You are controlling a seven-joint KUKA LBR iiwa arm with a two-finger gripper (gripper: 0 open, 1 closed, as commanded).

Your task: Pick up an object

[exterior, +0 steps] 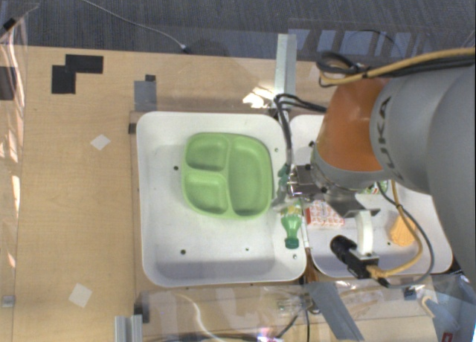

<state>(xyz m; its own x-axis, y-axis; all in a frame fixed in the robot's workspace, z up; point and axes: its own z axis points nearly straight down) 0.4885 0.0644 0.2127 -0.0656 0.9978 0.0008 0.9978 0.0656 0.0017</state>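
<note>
We see a wide brown wooden worktop (67, 207) with two shallow white bins on it, side by side. The big grey robot arm (428, 128) with its orange band reaches in over the right white bin (439, 259) and covers most of it.

The left white bin (160, 251) holds a light green plastic plate with three sections (227, 175), lying flat near the middle.

Under the arm, in the right bin, we can make out a small red and white flat packet (325, 218) and a bit of something orange (401, 235). We cannot tell what that orange thing is.

A little green bottle-shaped toy (291, 227) sits right at the wall between the two bins. The gripper (296, 184) is low, just above this toy and just beside the plate's right edge. We cannot tell how its jaws are set, because it is too small and dark here.

We think the arm is at the reaching step, with nothing picked up yet that we can see. The green toy looks like the closest thing to grab. The next move needs the gripper to close around it without bumping the bin wall, then lift straight up.
</note>
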